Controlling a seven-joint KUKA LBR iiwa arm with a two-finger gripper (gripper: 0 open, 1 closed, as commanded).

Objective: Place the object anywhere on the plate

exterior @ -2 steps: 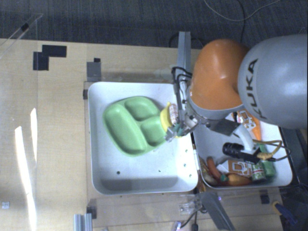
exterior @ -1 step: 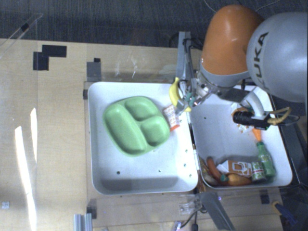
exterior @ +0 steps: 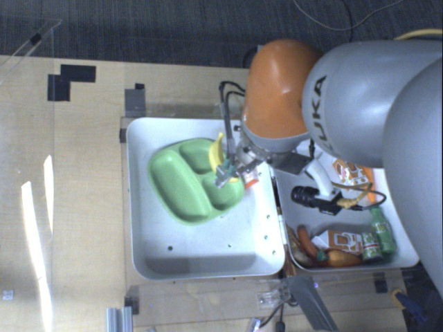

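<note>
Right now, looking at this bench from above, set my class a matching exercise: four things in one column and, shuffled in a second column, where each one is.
Things:
1. green plate
2. claw
3. green bottle
4. hot dog

Places:
A. right bin, right side
B. left bin, lying on its floor
C. right bin, near its front left corner
D. above the green plate's right edge

Pairs: 1-B, 2-D, 3-A, 4-C
</note>
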